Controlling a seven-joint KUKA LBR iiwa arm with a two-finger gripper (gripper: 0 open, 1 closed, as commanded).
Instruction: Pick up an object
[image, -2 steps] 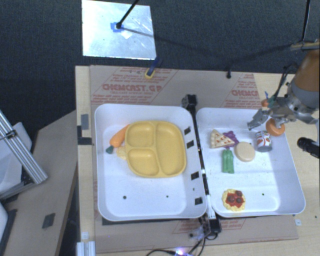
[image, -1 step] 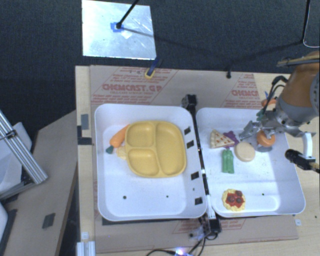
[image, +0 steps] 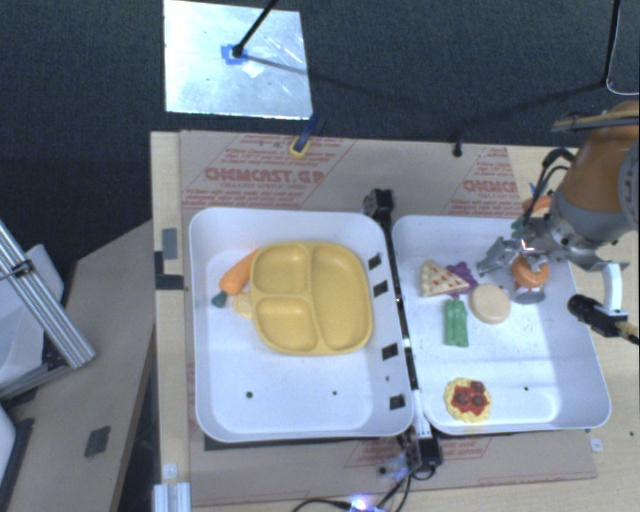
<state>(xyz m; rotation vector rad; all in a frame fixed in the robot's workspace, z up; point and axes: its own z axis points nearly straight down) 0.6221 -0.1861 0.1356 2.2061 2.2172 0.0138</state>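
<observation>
My gripper (image: 514, 272) hangs low over the back of the right bin (image: 575, 400), its grey fingers (image: 494, 258) spread open. A small orange round object (image: 530, 269) lies between them on the bin floor; I cannot tell whether a finger touches it. Just left of it are a beige round bun (image: 490, 303), a pizza slice (image: 440, 279) with a purple piece (image: 462, 271) beside it, and a green strip (image: 456, 323). A small round pizza with red topping (image: 468, 398) lies near the bin's front.
The left bin (image: 215, 400) holds a yellow divided plate (image: 305, 297) with a carrot (image: 236, 273) at its left edge. A black clip-studded divider (image: 395, 300) separates the bins. A black part of the arm (image: 598, 317) juts over the right bin's right side.
</observation>
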